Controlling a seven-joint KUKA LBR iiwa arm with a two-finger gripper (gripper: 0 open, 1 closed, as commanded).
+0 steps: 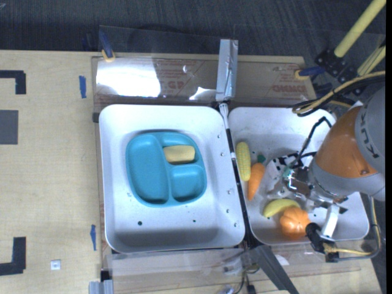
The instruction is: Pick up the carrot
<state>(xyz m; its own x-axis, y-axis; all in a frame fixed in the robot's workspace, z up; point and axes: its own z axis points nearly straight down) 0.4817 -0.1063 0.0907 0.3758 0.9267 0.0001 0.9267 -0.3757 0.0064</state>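
Orange carrot (255, 180), green tip at twelve o'clock; yellow corn cob (243, 160); yellow banana (278, 207); orange fruit (294, 221); blue divided plate (147, 167); white bins (116, 182).

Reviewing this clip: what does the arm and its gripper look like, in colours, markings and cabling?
The arm is grey with a broad orange band above the wrist; dark lettering shows on the grey shell at the frame's right edge. Black cables loop over the wrist. Below the band sits a grey collar, then the gripper, a cluster of metal and black parts with a white piece and black end at its lower side.
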